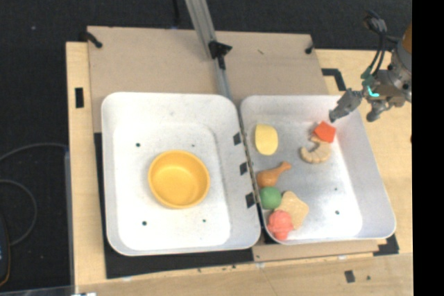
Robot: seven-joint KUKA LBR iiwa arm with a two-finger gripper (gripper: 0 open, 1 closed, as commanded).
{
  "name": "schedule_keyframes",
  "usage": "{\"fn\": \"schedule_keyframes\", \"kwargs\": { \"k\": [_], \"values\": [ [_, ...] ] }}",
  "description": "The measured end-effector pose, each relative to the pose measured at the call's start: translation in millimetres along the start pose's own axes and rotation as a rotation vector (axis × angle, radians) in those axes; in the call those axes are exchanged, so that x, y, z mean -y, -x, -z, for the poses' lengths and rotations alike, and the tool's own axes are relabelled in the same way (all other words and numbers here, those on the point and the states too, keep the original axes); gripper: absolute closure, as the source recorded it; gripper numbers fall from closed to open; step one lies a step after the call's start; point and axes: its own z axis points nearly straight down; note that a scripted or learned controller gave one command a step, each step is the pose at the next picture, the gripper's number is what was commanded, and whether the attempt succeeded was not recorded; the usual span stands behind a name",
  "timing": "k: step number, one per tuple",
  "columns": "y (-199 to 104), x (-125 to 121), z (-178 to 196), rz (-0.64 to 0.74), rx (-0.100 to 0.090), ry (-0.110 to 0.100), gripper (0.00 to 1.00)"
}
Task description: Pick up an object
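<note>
Pink ball [279, 222] at right bin [368, 177] front edge; tool [359, 107] open above rear rim.

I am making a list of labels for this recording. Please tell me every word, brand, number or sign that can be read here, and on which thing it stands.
No readable text: none can be read in the camera view.
The yellow bowl, the red block and the other small items bear no visible lettering.
The two white bins show dark specks, not characters.
The gripper shows a small teal light, not a sign.
</note>
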Motion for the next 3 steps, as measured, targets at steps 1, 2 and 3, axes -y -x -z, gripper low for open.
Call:
{"fn": "schedule_keyframes", "kwargs": {
  "k": [1, 2, 3],
  "values": [
    [1.2, 3.1, -42.3, -0.004, 0.001, -0.004, 0.0],
    [-7.8, 4.7, -94.9, -0.006, 0.0, -0.006, 0.0],
    [0.8, -1.0, -150.2, -0.005, 0.001, -0.006, 0.0]
  ]
}}
